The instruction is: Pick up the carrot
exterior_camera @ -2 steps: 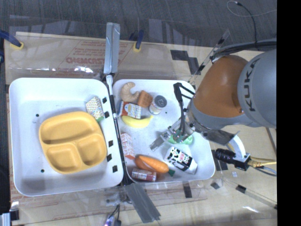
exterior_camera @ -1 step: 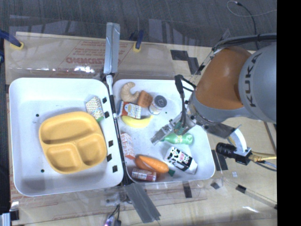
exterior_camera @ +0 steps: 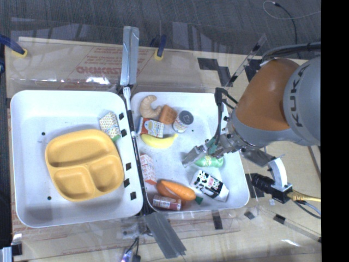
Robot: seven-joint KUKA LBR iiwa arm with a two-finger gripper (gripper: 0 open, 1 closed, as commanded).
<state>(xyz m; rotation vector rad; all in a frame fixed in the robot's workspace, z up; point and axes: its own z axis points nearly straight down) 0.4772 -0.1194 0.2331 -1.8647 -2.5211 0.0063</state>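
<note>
The carrot (exterior_camera: 175, 189), orange with a small green end, lies near the front edge of the right bin (exterior_camera: 235, 187). My gripper (exterior_camera: 200, 155) hangs over the right half of that bin, behind and to the right of the carrot and apart from it. A pale green item (exterior_camera: 210, 161) sits right beside the gripper. The grey arm with its orange band (exterior_camera: 264, 100) reaches in from the right.
Around the carrot lie a black-and-white carton (exterior_camera: 210, 185), a red tube (exterior_camera: 166, 203) and a wrapped snack (exterior_camera: 147, 168). Further back are a banana (exterior_camera: 158, 142), a red packet (exterior_camera: 154, 127), a small can (exterior_camera: 185, 118) and bread (exterior_camera: 147, 106). The left bin (exterior_camera: 27, 113) holds a yellow divided tray (exterior_camera: 84, 162) and a packet (exterior_camera: 110, 125).
</note>
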